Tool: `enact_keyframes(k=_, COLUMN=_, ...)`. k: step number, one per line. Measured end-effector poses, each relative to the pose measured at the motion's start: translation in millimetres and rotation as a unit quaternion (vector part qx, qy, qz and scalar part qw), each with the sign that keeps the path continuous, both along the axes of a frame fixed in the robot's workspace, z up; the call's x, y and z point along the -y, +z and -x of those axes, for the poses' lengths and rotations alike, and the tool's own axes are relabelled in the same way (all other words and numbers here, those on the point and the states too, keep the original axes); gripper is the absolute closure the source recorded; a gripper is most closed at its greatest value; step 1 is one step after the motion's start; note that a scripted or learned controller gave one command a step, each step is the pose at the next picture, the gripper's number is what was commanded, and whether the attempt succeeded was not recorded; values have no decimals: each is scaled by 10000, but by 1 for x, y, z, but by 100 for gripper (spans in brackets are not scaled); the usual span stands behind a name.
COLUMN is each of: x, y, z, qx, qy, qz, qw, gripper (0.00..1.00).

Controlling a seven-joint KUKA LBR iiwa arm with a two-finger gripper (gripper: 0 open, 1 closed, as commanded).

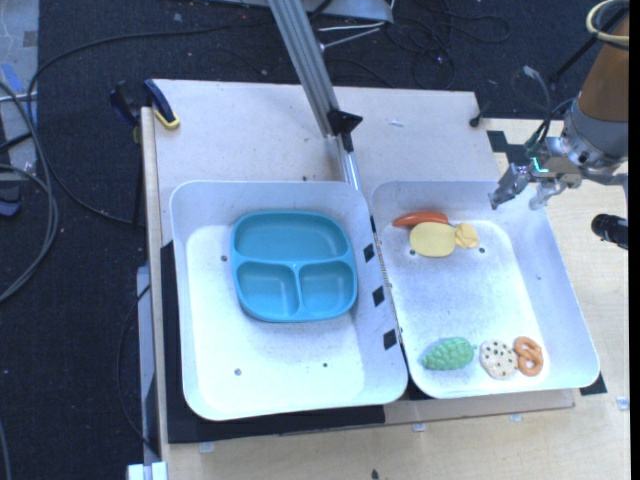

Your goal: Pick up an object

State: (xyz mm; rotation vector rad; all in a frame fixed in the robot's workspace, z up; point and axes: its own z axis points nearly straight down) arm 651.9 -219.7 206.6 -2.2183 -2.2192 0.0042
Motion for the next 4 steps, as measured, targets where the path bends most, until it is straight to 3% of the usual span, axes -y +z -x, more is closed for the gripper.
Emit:
enact_keyframes(k=1, x=0, y=3, z=-1, qx=27, qy=6, qz=7, qw=10000, gripper=0)
enact_keyframes(k=3, x=-1, y=-114, z=1, qx=20, qy=13, qz=14, qw=10000, gripper=0)
enact_keyframes(k=4, x=-1, y=-100, z=-1, qx=43, qy=20, qz=24, qw=10000, gripper=100)
